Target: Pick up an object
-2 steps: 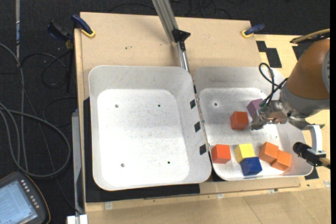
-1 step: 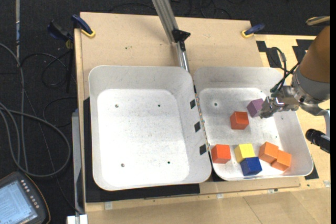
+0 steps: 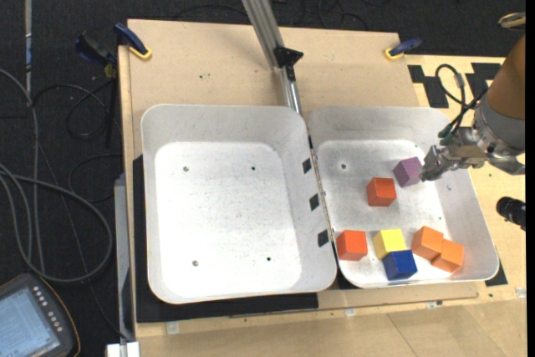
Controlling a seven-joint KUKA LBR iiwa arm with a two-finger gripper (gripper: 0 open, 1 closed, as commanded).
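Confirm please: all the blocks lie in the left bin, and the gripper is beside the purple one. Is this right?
Wrong in one respect: the camera view shows all the blocks in the right bin, not the left bin. The gripper is indeed beside the purple block.

The arm (image 3: 508,100) has a tan-orange band on its upper section and a grey, rounded section below it. A thin dark cable (image 3: 457,92) loops along its left side, running toward the wrist. The gripper (image 3: 436,165) is a small dark grey and silver metal block, with what looks like green wiring at its top.
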